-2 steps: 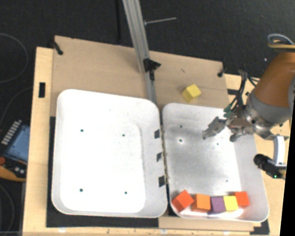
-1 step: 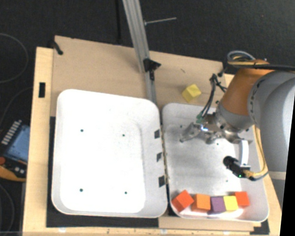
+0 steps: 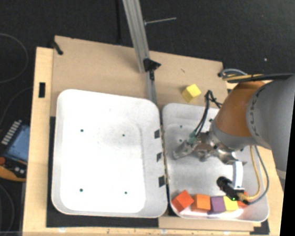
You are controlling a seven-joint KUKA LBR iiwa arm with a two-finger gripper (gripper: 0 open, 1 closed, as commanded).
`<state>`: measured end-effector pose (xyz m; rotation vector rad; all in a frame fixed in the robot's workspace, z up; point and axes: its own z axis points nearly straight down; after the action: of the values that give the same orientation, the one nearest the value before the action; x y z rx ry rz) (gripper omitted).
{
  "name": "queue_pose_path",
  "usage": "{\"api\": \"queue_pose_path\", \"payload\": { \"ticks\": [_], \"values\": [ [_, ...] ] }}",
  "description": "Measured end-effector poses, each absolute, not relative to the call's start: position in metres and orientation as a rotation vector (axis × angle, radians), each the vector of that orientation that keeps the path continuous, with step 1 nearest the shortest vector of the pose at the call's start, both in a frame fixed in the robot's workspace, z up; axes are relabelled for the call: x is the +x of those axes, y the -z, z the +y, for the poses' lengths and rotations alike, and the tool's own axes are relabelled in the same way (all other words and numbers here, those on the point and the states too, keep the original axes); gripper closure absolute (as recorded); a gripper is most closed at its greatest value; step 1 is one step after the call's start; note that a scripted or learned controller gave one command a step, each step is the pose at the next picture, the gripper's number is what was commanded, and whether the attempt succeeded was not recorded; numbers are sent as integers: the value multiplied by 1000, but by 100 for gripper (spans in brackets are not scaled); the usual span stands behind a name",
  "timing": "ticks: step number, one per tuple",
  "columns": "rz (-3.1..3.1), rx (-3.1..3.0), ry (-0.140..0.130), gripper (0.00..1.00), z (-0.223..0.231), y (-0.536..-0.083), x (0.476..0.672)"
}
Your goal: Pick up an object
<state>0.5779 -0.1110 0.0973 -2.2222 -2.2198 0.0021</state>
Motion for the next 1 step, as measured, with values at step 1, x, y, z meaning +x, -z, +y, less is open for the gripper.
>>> {"api": "queue_pose_path", "payload": {
  "ticks": [1],
  "values": [
    [-2232,-2221,10,0,-79,-202,578]
  ]
}}
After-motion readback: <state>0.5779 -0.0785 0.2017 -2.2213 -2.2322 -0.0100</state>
